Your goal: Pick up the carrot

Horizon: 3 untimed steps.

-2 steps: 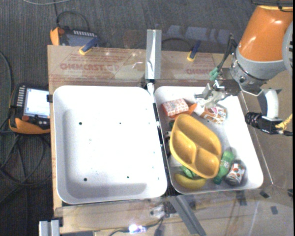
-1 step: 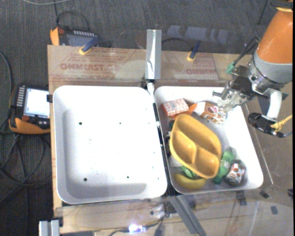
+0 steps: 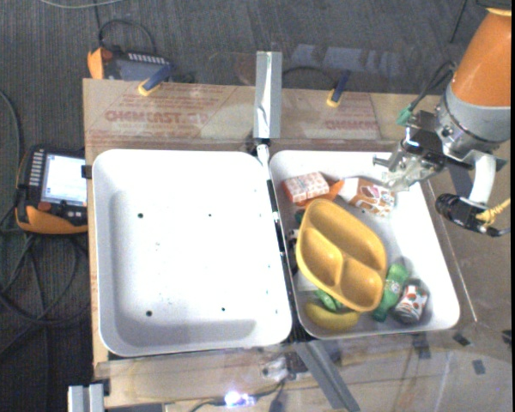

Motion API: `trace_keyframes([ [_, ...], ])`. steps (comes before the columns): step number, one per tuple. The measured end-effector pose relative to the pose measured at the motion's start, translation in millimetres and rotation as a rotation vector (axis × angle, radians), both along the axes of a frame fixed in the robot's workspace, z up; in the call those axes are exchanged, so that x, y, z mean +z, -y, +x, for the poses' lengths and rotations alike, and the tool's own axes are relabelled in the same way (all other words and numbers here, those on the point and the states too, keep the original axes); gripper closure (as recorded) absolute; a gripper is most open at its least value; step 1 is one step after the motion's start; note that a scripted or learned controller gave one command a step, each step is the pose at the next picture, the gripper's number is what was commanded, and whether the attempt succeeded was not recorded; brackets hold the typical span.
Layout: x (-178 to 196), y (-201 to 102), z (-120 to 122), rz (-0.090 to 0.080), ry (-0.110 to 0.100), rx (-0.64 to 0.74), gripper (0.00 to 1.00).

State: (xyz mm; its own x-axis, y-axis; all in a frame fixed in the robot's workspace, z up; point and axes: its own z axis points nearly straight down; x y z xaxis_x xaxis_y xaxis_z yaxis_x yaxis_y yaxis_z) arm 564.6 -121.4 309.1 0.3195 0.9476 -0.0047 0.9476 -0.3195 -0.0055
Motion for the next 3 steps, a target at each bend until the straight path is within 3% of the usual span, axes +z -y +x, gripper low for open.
trace_keyframes([
  [1,8,-1,0,0.000,-0.004,0.002,1.00],
  [2,1,46,39,-0.001,0.003,-0.191,1.00],
  [3,27,78,88,-0.004,0.004,-0.389,1.00],
])
